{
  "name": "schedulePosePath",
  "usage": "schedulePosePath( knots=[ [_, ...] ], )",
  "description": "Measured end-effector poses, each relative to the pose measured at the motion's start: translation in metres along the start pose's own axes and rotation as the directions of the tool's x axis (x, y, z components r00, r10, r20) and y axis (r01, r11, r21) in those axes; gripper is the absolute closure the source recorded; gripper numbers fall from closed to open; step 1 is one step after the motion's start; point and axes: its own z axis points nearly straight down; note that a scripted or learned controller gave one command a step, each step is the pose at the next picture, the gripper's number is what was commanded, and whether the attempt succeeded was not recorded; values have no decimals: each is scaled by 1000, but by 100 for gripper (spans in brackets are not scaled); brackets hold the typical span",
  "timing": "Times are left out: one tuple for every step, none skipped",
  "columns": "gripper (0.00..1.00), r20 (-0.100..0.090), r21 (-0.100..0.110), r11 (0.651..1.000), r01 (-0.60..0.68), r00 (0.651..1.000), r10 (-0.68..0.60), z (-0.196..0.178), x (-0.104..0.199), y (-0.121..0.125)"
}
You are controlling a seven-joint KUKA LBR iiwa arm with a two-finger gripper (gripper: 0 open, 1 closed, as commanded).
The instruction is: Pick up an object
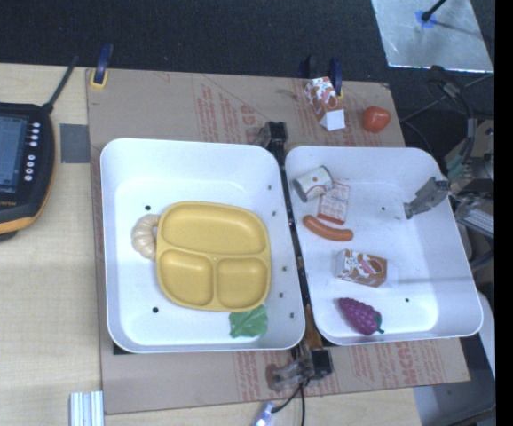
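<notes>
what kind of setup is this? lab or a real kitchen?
Most likely a robot lab bench, not a kitchen. Two white bins sit on cardboard with toy food such as a plastic hot dog and grapes; a teach pendant lies at the left, and the gripper reaches in from the right.

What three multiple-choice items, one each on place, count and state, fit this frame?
1. Where is the yellow tray?
A. left bin
B. right bin
C. off the bins

2. How many things lie in the right bin?
A. two
B. five
C. eight

3. How does the gripper stand to the sausage?
A. holds it
B. touches it
C. apart from it

Key: 1 A, the tray sits in the left bin. 2 B, two cartons, a sausage, a packet and grapes lie there. 3 C, bare bin floor lies between them.
</notes>
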Motion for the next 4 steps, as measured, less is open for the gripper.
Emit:
schedulePosePath(
  knots=[
    [0,1,1,1000,1,1000,-1,73,23,12],
    [0,0,2,1000,2,1000,-2,162,80,30],
    [0,0,0,1000,0,1000,0,174,65,92],
    [100,-1,2,1000,2,1000,-2,164,65,92]
  ],
)
